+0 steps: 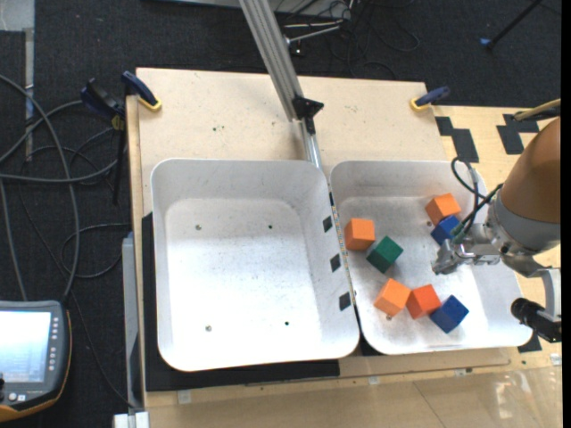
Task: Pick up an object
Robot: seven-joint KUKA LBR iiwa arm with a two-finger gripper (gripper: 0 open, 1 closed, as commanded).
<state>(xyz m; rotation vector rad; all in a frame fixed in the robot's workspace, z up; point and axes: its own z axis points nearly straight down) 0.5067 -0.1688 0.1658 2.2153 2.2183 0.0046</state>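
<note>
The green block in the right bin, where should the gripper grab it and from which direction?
Come straight down on the green block and pinch two opposite flat side faces. It sits rotated, so turn the gripper to match. It looks clear of the orange block beside it, leaving finger room.

Arm point(535, 194) cut off at right edge; blue block point(443, 229) partly hidden behind pincer point(443, 263).
</note>
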